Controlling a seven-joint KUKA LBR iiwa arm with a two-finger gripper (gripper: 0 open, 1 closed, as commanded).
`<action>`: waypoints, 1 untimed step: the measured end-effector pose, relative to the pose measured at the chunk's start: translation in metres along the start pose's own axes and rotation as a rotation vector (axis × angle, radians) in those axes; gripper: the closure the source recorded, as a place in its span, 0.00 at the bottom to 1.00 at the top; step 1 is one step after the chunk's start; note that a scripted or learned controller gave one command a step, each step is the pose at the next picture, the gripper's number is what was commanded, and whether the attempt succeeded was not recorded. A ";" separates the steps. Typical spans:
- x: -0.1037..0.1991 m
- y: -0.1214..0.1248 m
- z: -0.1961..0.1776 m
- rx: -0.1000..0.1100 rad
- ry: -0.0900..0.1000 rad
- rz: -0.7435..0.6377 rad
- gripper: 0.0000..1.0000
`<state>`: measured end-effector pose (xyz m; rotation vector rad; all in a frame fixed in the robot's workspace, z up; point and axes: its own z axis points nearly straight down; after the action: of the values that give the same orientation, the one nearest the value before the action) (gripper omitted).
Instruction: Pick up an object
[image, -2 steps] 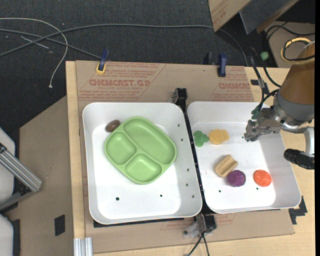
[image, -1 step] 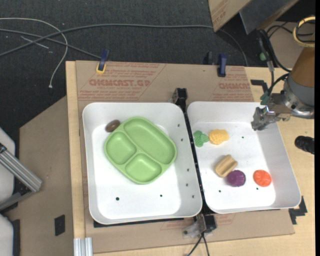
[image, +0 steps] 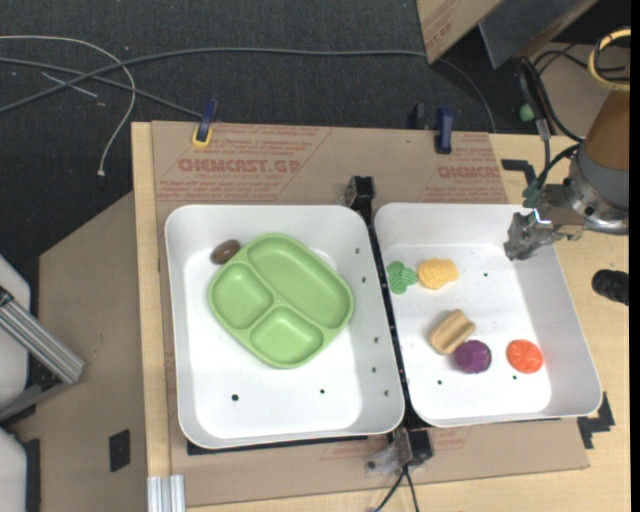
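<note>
The right bin (image: 560, 400) holds several toy foods: a green piece (image: 401, 277) by its left wall, a yellow one (image: 437, 273) beside it, a tan bread-like piece (image: 451, 331), a purple one (image: 472, 356) and an orange one (image: 524, 356). My gripper (image: 522, 240) hangs over the bin's upper right corner, well apart from all of them, with nothing visible in it. A small brown object (image: 225, 251) lies in the left bin next to the green tray.
A green three-compartment tray (image: 281, 298) lies in the left bin (image: 260, 415). Blue clamps (image: 206, 121) (image: 444, 129) hold the cardboard base at the back. Cables run across the dark floor behind the bench.
</note>
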<state>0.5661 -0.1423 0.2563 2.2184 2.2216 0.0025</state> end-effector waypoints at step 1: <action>0.055 -0.011 -0.004 0.004 0.002 0.000 1.00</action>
<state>0.5553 -0.0873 0.2599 2.2208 2.2250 -0.0005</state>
